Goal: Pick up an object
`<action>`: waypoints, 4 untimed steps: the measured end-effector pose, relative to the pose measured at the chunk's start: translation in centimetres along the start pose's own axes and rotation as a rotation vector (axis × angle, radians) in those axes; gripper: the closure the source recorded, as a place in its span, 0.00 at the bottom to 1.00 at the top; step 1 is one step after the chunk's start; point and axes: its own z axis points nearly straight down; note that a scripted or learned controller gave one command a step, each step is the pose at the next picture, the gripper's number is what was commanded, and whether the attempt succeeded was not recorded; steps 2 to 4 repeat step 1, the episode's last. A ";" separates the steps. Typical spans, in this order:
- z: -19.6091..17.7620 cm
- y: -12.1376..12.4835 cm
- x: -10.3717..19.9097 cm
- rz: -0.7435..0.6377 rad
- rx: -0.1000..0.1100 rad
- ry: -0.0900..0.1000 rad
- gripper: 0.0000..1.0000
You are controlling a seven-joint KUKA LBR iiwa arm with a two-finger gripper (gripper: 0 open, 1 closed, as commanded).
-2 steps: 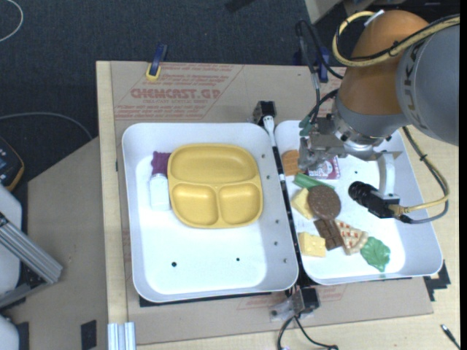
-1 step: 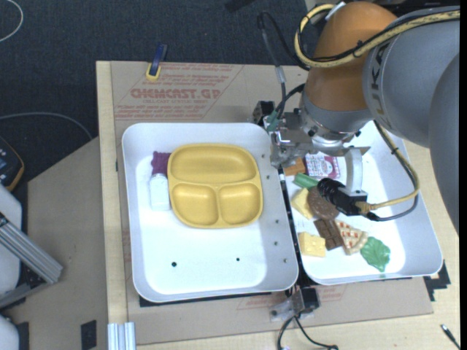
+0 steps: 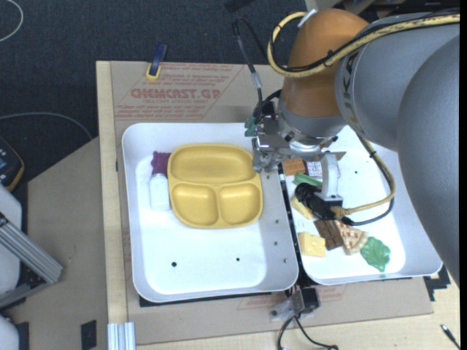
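The yellow divided tray (image 3: pixel 215 184) lies in the left bin (image 3: pixel 146 257), near its far rim, its right edge close beside the wall shared with the right bin (image 3: pixel 408 257); bare floor lies nearer than the tray. The gripper (image 3: pixel 273 155) hangs at that edge; grip unreadable

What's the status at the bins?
Gripper low over the divide between the bins, grip not readable. Yellow tray in left bin, untouched. Toy food pile in right bin, arm overhanging it.
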 end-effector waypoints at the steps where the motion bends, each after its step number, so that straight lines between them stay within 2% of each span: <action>1: -2.0 -0.4 0.1 0.002 -0.007 0.000 1.00; 4: -2.0 -0.4 0.1 0.002 -0.007 0.000 1.00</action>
